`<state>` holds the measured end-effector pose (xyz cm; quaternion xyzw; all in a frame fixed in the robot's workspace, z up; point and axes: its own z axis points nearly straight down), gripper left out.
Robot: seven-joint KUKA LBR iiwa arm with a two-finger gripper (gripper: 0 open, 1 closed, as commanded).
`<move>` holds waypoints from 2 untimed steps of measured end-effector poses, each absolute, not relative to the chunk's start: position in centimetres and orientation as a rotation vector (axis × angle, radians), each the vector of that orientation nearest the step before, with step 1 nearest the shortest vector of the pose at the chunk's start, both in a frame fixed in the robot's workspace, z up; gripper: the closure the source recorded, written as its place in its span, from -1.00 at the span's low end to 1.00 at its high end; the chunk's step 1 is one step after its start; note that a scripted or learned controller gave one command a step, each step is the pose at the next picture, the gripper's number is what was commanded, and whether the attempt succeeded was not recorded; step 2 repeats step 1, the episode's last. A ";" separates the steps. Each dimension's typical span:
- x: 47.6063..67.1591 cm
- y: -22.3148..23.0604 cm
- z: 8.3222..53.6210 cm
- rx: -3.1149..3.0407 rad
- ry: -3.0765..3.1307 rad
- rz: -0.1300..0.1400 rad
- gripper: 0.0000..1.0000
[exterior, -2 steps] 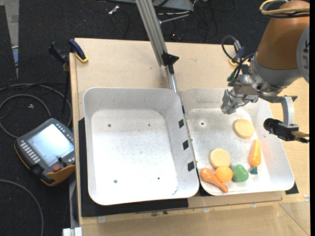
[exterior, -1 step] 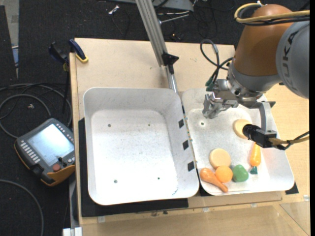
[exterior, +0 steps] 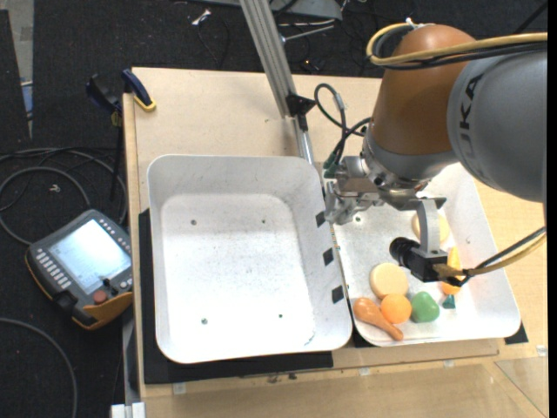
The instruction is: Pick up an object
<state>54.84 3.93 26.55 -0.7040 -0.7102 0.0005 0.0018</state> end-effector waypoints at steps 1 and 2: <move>55.1 8.8 25.3 -2.211 -2.228 0.002 1.00; 55.1 8.8 25.3 -2.211 -2.228 0.002 1.00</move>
